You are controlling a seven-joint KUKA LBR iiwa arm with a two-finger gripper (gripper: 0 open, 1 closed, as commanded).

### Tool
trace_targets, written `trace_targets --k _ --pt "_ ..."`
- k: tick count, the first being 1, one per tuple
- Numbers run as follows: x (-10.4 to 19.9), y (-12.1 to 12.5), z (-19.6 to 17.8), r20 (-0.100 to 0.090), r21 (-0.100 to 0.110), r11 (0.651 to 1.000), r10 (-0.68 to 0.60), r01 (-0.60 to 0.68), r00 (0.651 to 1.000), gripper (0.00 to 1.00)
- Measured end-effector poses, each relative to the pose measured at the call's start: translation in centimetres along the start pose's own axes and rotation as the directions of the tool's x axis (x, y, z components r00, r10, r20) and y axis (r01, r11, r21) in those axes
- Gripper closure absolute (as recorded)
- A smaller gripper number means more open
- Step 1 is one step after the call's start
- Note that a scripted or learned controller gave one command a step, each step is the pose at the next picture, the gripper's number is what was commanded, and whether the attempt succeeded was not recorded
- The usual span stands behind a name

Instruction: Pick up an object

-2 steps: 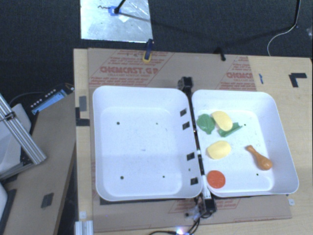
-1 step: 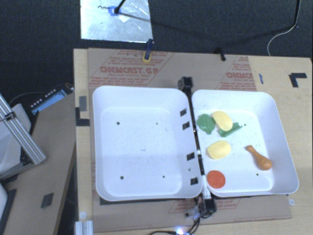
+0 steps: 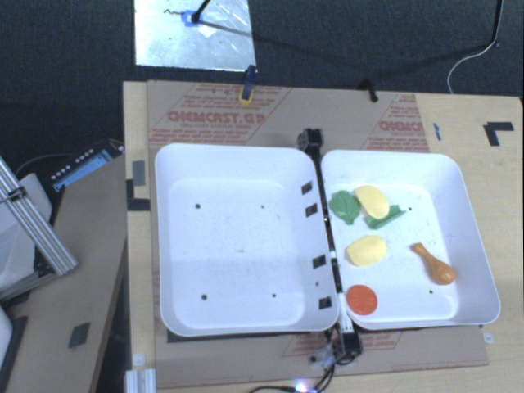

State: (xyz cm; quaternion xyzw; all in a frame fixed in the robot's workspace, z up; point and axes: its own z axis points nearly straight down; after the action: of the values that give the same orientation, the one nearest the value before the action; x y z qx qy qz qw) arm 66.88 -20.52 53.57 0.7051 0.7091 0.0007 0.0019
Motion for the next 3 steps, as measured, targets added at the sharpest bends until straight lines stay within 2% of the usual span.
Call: trace_targets --k 3 --pt "0.02 0.01 0.05 0.0 0.001 1.0 0.0 0.0 1.0 1.0"
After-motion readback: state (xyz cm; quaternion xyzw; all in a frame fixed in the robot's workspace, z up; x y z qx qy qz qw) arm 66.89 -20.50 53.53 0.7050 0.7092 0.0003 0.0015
